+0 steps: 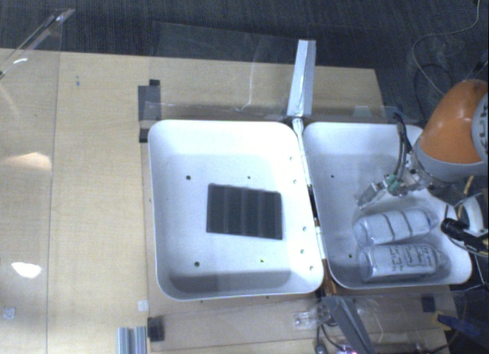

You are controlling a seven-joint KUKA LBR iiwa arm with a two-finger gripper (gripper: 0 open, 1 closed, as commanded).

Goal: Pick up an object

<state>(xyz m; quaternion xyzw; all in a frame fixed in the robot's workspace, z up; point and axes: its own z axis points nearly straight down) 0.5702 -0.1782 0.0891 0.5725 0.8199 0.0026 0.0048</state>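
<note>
A dark ridged rectangular pad [244,211] lies flat in the middle of the left bin [176,154]. In the right bin [336,146], two clear, silvery bottles lie on their sides near the front right: one bottle [393,226] behind, the other bottle [403,261] by the front wall. My gripper [388,186] is low in the right bin, just behind and above the rear bottle. The grey arm with its orange band [454,127] comes in from the right. Nothing is seen held in the gripper.
A metal post [302,77] rises behind the seam between the bins. The wooden bench [76,192] spreads to the left. Cables [466,234] hang by the right bin's right wall.
</note>
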